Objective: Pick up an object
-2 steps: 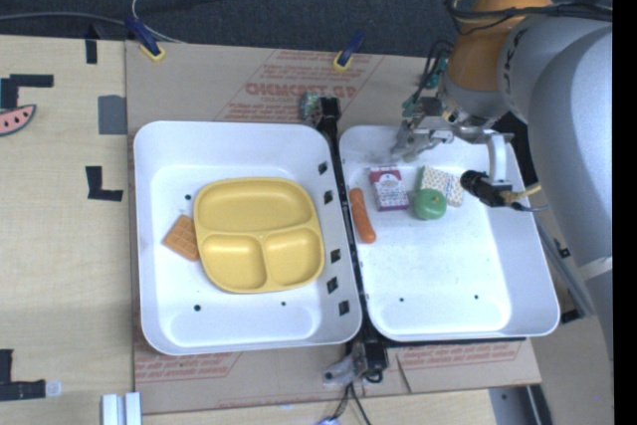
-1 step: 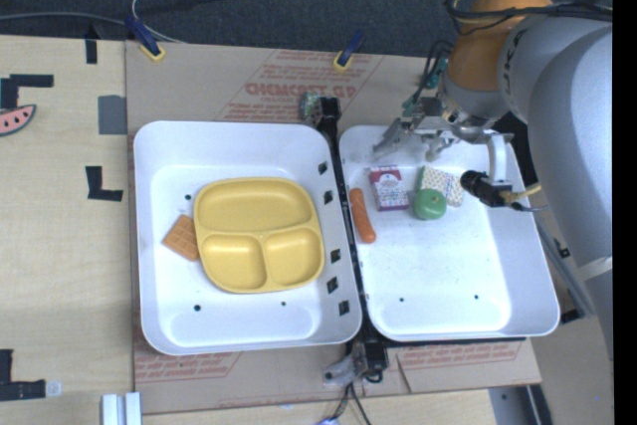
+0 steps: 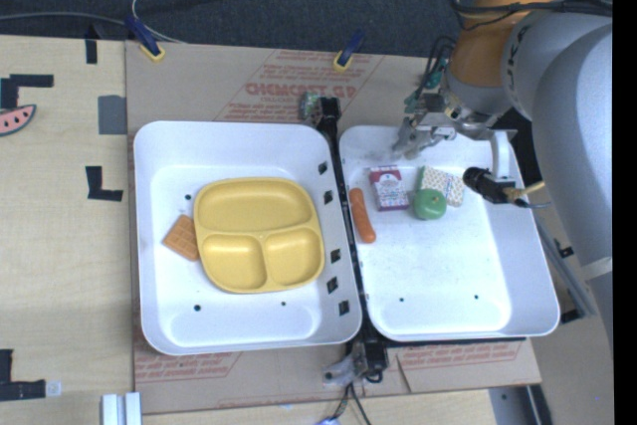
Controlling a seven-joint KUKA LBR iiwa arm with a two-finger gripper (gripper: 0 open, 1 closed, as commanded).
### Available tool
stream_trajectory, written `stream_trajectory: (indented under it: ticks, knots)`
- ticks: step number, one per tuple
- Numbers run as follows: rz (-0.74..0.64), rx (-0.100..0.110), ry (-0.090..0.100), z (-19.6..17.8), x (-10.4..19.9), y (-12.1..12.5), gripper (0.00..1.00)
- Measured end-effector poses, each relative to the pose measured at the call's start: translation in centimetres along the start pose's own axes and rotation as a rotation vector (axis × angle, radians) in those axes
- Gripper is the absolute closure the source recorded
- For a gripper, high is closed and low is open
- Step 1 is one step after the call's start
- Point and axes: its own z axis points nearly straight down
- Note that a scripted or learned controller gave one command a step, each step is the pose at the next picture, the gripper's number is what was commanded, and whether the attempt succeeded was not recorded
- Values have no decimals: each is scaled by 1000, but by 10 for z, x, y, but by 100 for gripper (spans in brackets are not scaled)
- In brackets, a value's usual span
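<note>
Gripper (image 3: 416,136) hovering far side of right bin (image 3: 518,299), nothing visibly held. Green ball (image 3: 430,204) just nearer, beside box (image 3: 387,188) (tight spot). Drop straight down, centre first.

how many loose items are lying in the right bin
4: an orange carrot by the left wall, a small red-and-white box, a green round item and a pale packet touching it. The arm may hide more.
</note>
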Motion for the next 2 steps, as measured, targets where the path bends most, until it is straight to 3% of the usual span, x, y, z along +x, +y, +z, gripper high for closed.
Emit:
stream_trajectory:
  ticks: [1,2]
  knots:
    - [0,0,0,0,0,0,0]
    - [2,21,0,49,16,-8,0]
